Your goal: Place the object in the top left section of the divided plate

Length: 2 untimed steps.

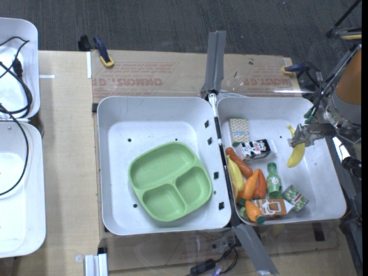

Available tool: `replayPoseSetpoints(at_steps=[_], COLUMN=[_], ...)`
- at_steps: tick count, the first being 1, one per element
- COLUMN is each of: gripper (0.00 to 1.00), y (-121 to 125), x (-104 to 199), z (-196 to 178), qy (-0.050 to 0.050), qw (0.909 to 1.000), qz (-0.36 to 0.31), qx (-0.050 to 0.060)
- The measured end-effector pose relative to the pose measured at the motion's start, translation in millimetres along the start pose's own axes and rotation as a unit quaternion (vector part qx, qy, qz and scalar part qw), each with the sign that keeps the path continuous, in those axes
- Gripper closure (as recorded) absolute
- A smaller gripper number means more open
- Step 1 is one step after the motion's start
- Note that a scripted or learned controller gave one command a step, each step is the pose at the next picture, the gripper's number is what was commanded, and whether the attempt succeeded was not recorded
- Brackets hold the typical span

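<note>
Green divided plate (170,181) lies in the left bin (115,165), slightly toward 5 o'clock of that bin's centre, turned at a slant; its one long section runs along the 11 o'clock side and two smaller sections sit along the 5 o'clock side. Nothing rests in any section. The right bin (322,206) touches the left bin along a shared edge and carries the loose items. A banana (296,153) is in the right bin at about 2 o'clock from that bin's centre, hanging roughly upright directly beneath the gripper (303,135). The gripper's tips meet the banana's upper end, but whether the fingers are closed on it or merely touching cannot be determined at this angle. The arm (345,105) enters from 3 o'clock. Remaining items cluster along the right bin's 9 o'clock to 6 o'clock side: a patterned box (239,130) at 11 o'clock, a small black-and-white carton (255,149) just below it, a green bottle (273,180) near centre, an orange carton (268,208) at 6 o'clock, a small green carton (295,198) at 5 o'clock, and a heap of orange and yellow toy food (244,180) against the 9 o'clock wall.
</note>
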State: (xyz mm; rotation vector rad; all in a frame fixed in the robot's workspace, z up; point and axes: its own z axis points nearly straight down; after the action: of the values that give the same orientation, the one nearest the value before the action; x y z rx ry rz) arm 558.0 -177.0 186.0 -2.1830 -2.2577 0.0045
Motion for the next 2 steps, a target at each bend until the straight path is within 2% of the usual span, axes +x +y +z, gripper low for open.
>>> replayPoseSetpoints(at_steps=[1,2], gripper=[1.00,1.00], y=[-12.1,-32.3], x=[66.6,125.2], z=[1.0,-5.0], qy=[0.001,0.000], qw=[0.9996,0.9969], qz=[0.029,-0.079], qx=[0.000,0.000])
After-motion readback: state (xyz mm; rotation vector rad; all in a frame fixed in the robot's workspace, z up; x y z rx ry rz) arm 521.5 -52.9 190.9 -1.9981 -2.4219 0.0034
